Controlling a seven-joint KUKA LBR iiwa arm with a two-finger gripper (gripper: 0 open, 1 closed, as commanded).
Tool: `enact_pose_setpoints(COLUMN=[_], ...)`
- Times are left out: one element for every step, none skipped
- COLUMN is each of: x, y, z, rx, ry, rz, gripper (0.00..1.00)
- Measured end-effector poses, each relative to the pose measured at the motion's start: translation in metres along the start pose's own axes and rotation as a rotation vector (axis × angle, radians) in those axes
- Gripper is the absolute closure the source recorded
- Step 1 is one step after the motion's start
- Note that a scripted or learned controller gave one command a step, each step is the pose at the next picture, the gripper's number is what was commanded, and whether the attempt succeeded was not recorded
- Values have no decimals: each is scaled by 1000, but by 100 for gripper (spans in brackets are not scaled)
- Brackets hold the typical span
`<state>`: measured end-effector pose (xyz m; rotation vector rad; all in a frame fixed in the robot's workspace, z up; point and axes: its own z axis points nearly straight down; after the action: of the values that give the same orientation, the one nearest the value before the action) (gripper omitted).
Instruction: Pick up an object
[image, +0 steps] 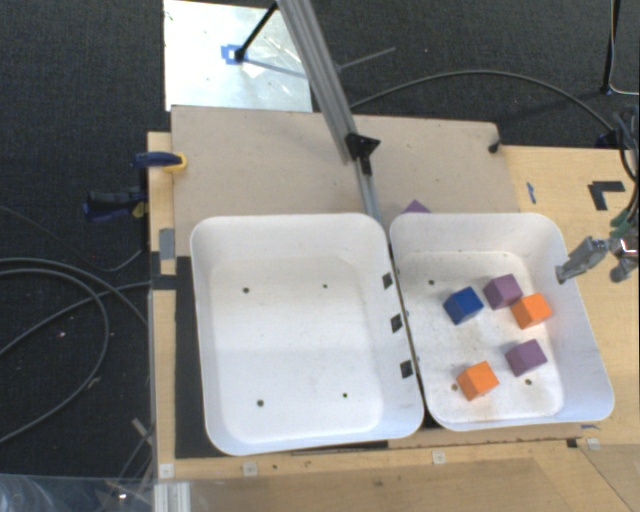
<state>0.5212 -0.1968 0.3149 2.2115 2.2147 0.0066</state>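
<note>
Several small cubes lie in the right bin (575, 400): a blue cube (462, 304), a purple cube (502, 291) touching an orange cube (531, 310), a second purple cube (526, 356) and a second orange cube (478, 380). My gripper (605, 262) hovers at the right bin's far right rim, up and to the right of the cubes. It stands open with nothing between its fingers, and most of the arm is cut off by the view's edge.
The left bin (290, 225) sits beside the right one, joined by black clips. A slanted metal pole (325, 80) crosses above the bench at the back. A small purple piece (416, 208) lies just behind the right bin.
</note>
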Motion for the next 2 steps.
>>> enact_pose_setpoints(x=[22,55], y=[72,52], z=[100,200], rx=[13,-7], ry=[7,1], rz=[-6,-2], gripper=[0,0])
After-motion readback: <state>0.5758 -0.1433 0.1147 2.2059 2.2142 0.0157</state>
